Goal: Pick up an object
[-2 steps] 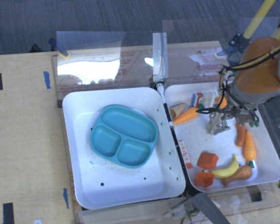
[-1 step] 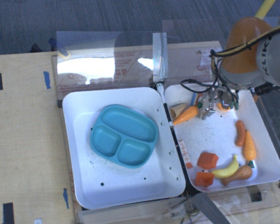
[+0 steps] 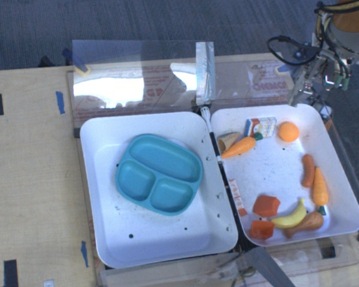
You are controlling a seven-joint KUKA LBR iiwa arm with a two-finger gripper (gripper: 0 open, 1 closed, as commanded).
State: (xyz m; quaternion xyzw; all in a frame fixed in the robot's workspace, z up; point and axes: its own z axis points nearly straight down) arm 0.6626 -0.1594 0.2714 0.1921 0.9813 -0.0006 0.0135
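The right bin holds toy food. A carrot lies by its left wall, next to a brown wedge and a small carton. An orange ball sits near the far right corner. Two orange sticks lie along the right wall. At the front are a red block, another red piece, a banana and a brown piece. My gripper hangs over the bin's far right corner, beyond the rim, and is not touching any object.
The left bin holds a blue divided plate. A clear panel with a taped metal post stands behind both bins. Cables trail from the wrist at the top right.
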